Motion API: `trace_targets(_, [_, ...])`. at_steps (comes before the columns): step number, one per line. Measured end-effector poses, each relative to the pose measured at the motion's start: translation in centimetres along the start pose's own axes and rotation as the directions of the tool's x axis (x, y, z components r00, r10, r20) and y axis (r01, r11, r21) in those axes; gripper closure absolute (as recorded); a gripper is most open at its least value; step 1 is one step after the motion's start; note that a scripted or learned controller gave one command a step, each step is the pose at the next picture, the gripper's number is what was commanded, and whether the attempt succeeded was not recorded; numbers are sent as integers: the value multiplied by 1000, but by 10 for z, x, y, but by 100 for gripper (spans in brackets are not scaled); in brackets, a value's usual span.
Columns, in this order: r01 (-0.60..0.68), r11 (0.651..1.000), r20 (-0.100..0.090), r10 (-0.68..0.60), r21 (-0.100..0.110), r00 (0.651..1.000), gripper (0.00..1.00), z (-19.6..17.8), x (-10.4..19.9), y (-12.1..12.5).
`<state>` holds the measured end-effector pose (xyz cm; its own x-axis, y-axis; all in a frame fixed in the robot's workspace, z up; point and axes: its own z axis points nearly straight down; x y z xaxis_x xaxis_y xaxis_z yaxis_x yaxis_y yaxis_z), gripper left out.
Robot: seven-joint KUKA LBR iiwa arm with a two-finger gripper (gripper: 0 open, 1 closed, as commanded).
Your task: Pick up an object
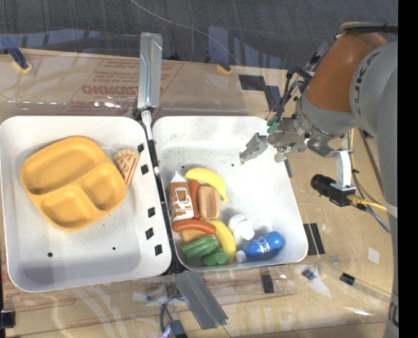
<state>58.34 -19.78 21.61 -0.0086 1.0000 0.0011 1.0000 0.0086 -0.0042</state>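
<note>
The gripper (265, 148) is hanging over the right bin's (226, 129) far edge, grip unreadable, touching nothing; toy food (207, 220) is crowding its near corner beside a yellow tray (72, 182).

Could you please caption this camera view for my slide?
Gripper above the right bin of toy food; yellow tray in left bin.

You are viewing a robotics laboratory: taped cardboard-covered bench (209, 83), two shallow white plastic bins (26, 259), loose cabling (367, 189).
</note>
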Motion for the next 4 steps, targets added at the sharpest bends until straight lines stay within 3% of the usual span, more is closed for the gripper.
trace_targets(1, [-161, 987, -1, 161, 7, 987, 0, 112, 38, -55])
trace_targets(2, [-164, 986, 1, 164, -6, 986, 0, 121, 74, -102])
trace_targets(3, [-335, 942, 0, 335, -1, 942, 0, 120, 53, -21])
trace_targets(4, [-445, 896, -1, 445, -2, 896, 0, 125, 20, -3])
